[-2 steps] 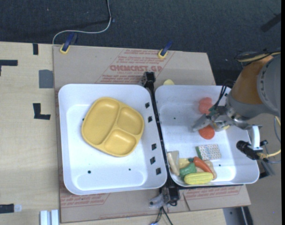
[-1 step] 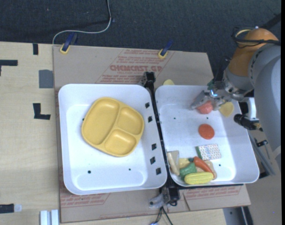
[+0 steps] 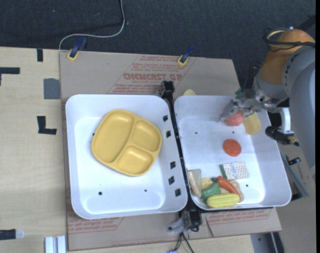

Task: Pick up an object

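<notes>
Pink toy (image 3: pixel 234 119): sits at the top of the right bin (image 3: pixel 202 141), under the gripper (image 3: pixel 238 109).
Gripper: fingers reach down around it; a real pinch cannot be told.
Yellow plate (image 3: pixel 127 142): rests in the left bin (image 3: pixel 80 141).

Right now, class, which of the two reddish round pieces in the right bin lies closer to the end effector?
The upper reddish piece, right at the end effector. The other red-orange round piece lies alone mid-bin, nearer the food pile.

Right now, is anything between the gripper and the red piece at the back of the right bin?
Nothing visible: the gripper sits directly over the red piece, with a yellow piece beside it.
</notes>
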